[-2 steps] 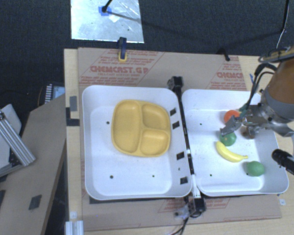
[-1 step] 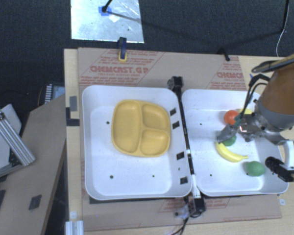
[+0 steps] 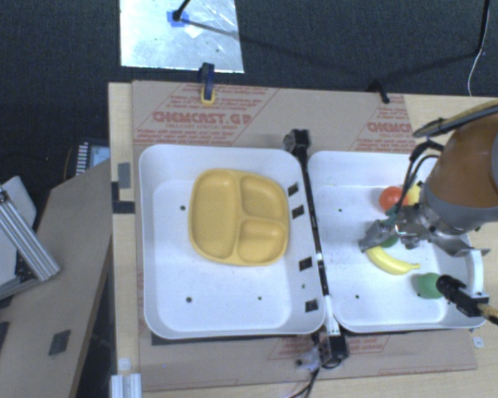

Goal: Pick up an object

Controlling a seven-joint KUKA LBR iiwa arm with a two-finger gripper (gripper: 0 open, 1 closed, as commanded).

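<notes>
My gripper point(image 3: 385, 236) hangs low over the right bin point(image 3: 349, 305), under the grey arm with its orange band. It sits just above a yellow banana point(image 3: 393, 262), which lies flat on the bin floor. A red-orange round fruit point(image 3: 389, 197) rests behind the gripper, with a small yellow piece point(image 3: 412, 194) beside it, partly hidden by the arm. A green object point(image 3: 427, 285) lies toward the bin's front right corner. A bit of green point(image 3: 388, 241) shows right at the gripper; I cannot tell whether it is held.
The left bin point(image 3: 170, 305) holds a yellow divided plate point(image 3: 237, 215) near its middle. A black divider point(image 3: 310, 239) runs between the bins. A black part point(image 3: 461, 297) sticks out by the right bin's front right edge.
</notes>
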